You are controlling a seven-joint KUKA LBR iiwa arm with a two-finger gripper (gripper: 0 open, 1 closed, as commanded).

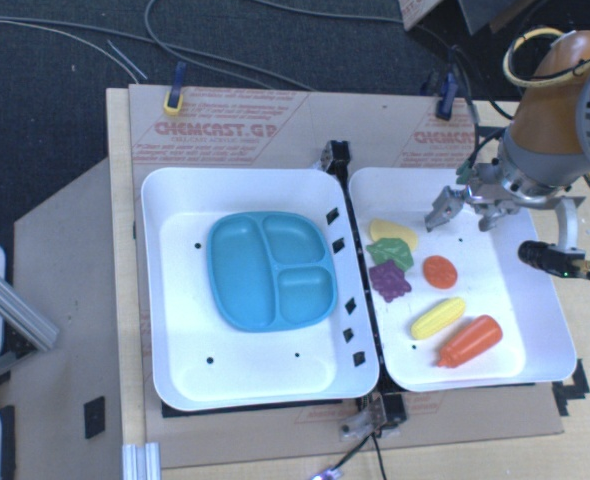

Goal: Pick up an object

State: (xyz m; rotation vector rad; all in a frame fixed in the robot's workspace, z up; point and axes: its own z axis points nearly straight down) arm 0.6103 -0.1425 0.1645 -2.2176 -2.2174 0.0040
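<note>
Brown board covered the bench, clamped at its far edge so the 2 white bins on it would not slide. The left bin held a blue divided plate, lying flat near the middle, well apart from the toys and apparently there as a place to receive them. The right bin held all the toy food, gathered toward its left and near side, which left the far right part of its floor bare for the arm to come in. The arm reached from the right and hung its hand above the far part of that bin, fingers spread wide and holding nothing, pointing down at bare floor. The likely targets lay in front of it: an orange carrot and a yellow corn cob side by side nearest the camera, a purple bunch of grapes touching a green leafy piece, a yellow piece just beyond that, and a small round orange-red piece standing free. That last one seemed easiest to take, having clear room on every side.
</note>
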